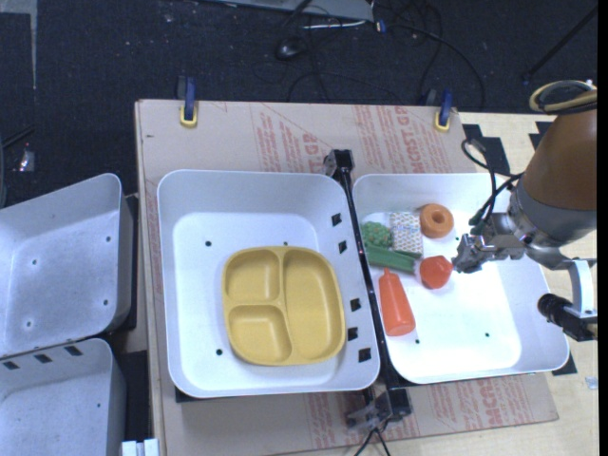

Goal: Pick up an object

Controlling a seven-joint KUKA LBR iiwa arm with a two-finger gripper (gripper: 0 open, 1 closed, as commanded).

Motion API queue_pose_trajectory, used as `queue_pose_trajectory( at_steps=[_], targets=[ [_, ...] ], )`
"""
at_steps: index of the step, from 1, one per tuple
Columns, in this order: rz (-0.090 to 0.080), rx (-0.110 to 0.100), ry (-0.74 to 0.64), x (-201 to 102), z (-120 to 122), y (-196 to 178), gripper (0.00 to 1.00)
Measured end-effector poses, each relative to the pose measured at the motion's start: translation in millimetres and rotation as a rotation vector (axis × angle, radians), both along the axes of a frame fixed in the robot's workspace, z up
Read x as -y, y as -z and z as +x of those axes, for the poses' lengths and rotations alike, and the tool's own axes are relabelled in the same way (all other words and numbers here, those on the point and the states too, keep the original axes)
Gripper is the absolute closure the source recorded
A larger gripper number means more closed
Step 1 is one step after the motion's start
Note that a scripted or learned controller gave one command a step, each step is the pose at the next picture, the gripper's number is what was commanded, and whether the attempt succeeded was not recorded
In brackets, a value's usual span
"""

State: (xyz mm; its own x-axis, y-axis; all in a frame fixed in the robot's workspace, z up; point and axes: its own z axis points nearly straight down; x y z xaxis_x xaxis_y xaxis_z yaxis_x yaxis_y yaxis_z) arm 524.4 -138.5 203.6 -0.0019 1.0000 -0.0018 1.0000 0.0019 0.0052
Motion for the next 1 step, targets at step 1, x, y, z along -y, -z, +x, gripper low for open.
queue_pose_trajectory(
  at_steps=[1],
  targets=[
    [0.000, 0.000, -0.001, 0.1, 1.4, -31.8, 1.00]
  ],
)
